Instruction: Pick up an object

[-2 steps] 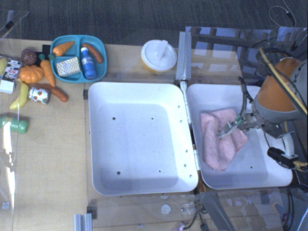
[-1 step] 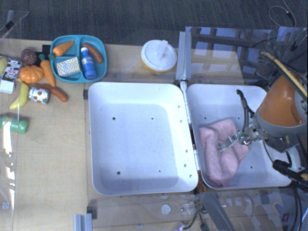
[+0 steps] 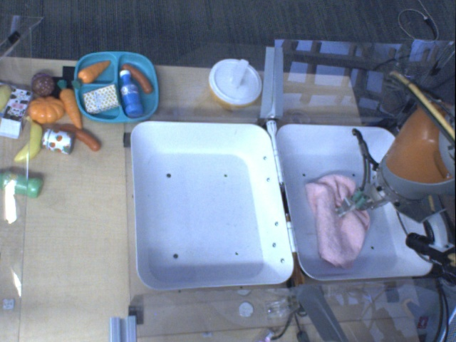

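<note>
Under the gripper [image 3: 354, 204] we see a pale pink cloth [image 3: 335, 219], plain and unpatterned, in the white right bin [image 3: 406, 258]. Above the tool, the arm [image 3: 417, 159] is grey with an orange band. Beside it, the left bin [image 3: 206, 205] is white with small dark dots. Far from the tool we note a teal divided plate [image 3: 114, 85] holding a blue bottle [image 3: 131, 93] and orange carrots [image 3: 94, 70]. The bench [image 3: 71, 248] is light tan; the lidded cup [image 3: 235, 82] is white over yellow.

A light wooden bench [image 3: 71, 248] stands on dark grey ribbed carpet [image 3: 214, 9] under even light.
</note>
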### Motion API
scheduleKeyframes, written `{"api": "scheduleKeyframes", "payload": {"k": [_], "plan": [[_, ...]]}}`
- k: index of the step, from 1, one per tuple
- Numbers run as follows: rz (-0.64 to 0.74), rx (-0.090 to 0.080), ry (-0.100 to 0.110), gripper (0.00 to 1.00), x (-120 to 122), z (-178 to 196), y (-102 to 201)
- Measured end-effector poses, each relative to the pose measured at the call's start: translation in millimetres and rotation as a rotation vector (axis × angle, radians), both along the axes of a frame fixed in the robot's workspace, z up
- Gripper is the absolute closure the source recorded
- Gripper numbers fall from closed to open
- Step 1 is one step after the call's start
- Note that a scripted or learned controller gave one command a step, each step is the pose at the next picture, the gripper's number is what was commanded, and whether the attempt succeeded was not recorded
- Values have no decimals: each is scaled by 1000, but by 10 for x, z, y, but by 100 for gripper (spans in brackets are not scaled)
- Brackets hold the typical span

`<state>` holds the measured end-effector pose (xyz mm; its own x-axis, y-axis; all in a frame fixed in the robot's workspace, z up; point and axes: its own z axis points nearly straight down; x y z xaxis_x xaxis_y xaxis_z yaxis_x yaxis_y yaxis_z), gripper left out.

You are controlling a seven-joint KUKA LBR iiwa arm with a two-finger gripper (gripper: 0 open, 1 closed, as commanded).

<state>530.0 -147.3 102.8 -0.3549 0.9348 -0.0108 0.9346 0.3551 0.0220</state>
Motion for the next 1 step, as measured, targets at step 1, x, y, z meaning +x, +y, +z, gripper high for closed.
{"api": "scheduleKeyframes", "payload": {"k": [1], "plan": [[-269,5,21,100,467,864,490]]}}
